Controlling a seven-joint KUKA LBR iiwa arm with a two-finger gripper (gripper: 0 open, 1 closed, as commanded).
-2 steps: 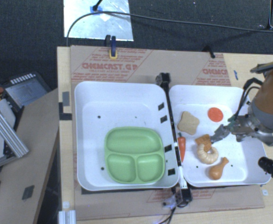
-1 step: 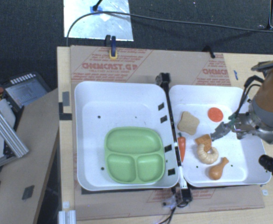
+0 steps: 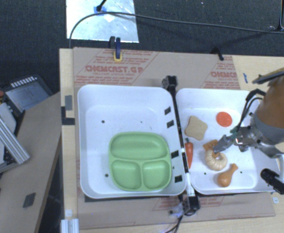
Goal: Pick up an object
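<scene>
We read this as the reach-and-descend step of the pick: the gripper sits low in the right bin, with its tip directly above or touching the upper edge of the croissant-like pastry, which lies just below the bin's centre. Whether the fingers are spread or closed we cannot tell, since they show as one dark blur, and nothing is visibly caught between them, so we do not count anything as held. Around the pastry there is crowding: a small orange piece just at its 11 o'clock beside the gripper tip, a toy drumstick at its 5 o'clock, a red chilli pepper at its 9 o'clock against the dividing wall, a slice of bread at 11 o'clock farther off, and a red-orange tomato slice at 12 o'clock. The left bin carries a green divided plate, well apart from the action. The next move, in our judgement, calls for settling squarely over the pastry, closing on it alone without nudging the orange piece, then lifting straight up.
</scene>
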